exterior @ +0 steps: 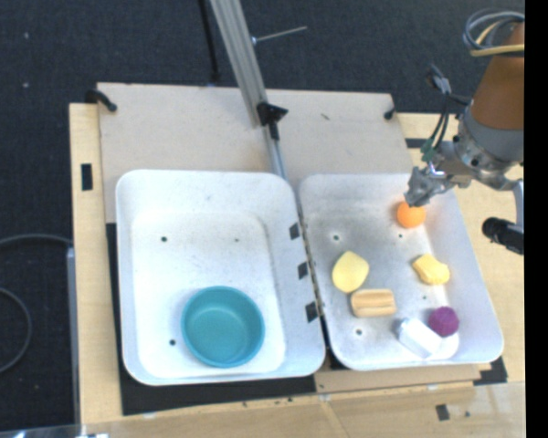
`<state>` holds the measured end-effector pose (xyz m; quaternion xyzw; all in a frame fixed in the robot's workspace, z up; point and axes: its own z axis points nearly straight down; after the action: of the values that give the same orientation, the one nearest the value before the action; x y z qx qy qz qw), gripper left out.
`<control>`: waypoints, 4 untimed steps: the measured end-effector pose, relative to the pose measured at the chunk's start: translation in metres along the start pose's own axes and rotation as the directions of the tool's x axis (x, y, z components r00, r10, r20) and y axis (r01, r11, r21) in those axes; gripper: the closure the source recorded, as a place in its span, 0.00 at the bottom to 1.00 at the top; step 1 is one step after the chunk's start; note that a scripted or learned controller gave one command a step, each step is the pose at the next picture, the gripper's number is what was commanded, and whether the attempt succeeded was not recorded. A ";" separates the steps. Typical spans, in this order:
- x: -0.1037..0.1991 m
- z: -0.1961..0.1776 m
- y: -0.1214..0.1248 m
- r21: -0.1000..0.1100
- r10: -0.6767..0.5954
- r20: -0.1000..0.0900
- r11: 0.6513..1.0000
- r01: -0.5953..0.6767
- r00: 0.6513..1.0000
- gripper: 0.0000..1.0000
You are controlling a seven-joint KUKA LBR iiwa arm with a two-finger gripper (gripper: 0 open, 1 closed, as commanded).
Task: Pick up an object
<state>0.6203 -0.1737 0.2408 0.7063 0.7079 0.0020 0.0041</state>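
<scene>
left white plastic bin (146, 199) holds a round blue plastic bowl (223, 326) near its front. right white plastic bin (347, 199) has, l to r: pale yellow rounded lump (350, 271), tan wooden block (373, 303), white oblong piece (419, 337) touching a purple ball (442, 320), small yellow chunk (431, 269), and a small orange ball (410, 214) up near the far right wall. end effector (426, 188) sits right over the orange ball, tips at its top edge; can't tell how far open it is, nothing visibly between the fingers, so no hold yet imo. risk: ball is round + close to the bin wall, so fingers closing off-centre could squirt it away or roll it, or a finger could catch the wall. arm is at bench's right edge, so reach is tight too.
</scene>
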 end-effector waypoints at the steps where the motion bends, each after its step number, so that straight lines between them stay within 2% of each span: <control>1: -0.001 0.018 0.000 0.010 0.002 -0.001 1.000 -0.002 1.000 1.00; 2: 0.047 0.017 0.015 0.007 -0.004 -0.003 1.000 0.004 1.000 1.00; 4: 0.141 0.009 0.008 0.009 -0.005 -0.005 1.000 0.005 1.000 1.00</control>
<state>0.6280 -0.0327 0.2310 0.7046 0.7096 0.0006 -0.0007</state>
